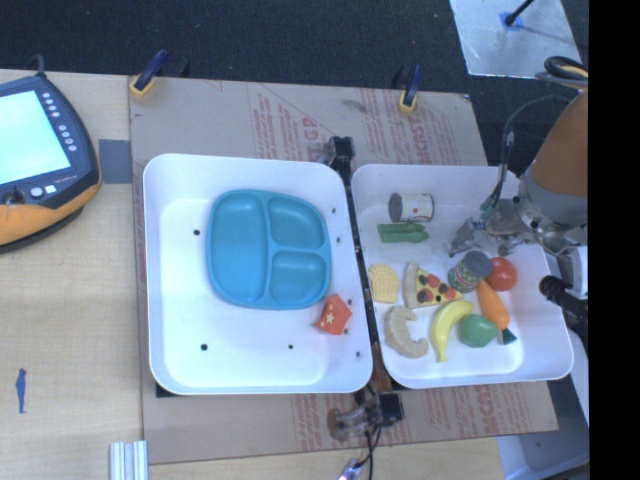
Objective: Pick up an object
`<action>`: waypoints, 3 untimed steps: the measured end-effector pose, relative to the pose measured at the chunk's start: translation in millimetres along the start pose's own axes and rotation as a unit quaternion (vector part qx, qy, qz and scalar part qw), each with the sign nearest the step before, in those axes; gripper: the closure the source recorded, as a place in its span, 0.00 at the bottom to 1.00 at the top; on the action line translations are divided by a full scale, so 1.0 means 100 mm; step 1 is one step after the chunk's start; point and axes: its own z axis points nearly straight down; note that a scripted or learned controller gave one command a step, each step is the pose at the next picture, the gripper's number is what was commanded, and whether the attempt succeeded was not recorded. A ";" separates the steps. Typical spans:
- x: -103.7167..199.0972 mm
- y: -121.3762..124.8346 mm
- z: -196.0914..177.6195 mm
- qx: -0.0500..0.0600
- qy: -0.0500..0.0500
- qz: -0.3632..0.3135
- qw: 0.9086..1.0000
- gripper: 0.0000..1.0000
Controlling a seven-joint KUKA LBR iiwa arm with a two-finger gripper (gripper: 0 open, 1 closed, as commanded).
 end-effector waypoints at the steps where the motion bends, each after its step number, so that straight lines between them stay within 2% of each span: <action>1: 0.04 -0.51 0.11 -0.001 0.001 0.001 1.000 0.00; 2: 0.03 -0.50 0.00 0.000 0.000 -0.002 1.000 1.00; 3: 0.03 -0.51 0.00 0.000 0.000 -0.002 1.000 0.00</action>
